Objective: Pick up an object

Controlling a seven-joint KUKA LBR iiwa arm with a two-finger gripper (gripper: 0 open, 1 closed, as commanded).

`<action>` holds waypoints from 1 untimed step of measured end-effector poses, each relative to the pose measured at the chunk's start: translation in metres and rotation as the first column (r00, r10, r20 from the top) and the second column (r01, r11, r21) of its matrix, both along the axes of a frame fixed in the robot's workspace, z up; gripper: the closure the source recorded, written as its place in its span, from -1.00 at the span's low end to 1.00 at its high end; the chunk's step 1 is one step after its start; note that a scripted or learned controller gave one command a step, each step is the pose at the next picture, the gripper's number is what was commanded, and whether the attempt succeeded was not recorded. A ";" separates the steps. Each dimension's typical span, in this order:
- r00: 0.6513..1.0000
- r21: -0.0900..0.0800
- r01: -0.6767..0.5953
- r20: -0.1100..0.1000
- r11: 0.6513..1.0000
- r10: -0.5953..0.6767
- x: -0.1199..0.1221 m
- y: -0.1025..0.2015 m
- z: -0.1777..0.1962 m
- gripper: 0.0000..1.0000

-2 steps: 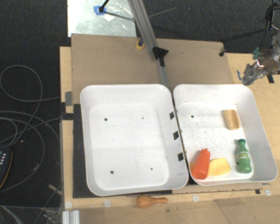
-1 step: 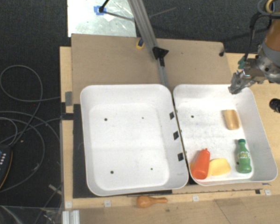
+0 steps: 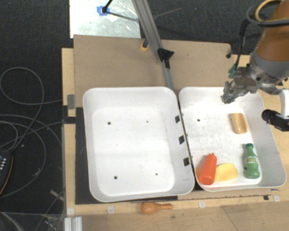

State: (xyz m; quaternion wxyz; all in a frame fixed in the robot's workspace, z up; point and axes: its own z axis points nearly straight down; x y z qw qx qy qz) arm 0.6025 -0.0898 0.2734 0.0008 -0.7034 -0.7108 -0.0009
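Observation:
In the right bin [image 3: 202,129] lie a tan bread roll [image 3: 238,123], a green bottle [image 3: 251,161], a red bottle [image 3: 207,169] and a yellow block [image 3: 226,172]. The red bottle and the yellow block touch near the bin's front edge. My gripper [image 3: 229,97] hangs over the back of the right bin, up and to the left of the bread roll, and nothing shows between its fingers.
The left bin [image 3: 130,143] stands beside the right one, joined by black clips. A small orange pear-shaped object [image 3: 155,207] lies on the bench in front of the bins. A grey pole [image 3: 151,30] slants across the back. Cables lie on the floor at left.

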 end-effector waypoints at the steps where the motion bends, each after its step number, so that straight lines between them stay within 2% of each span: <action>1: 1.000 0.000 -0.001 -0.001 1.000 0.001 -0.018 0.057 0.000 1.00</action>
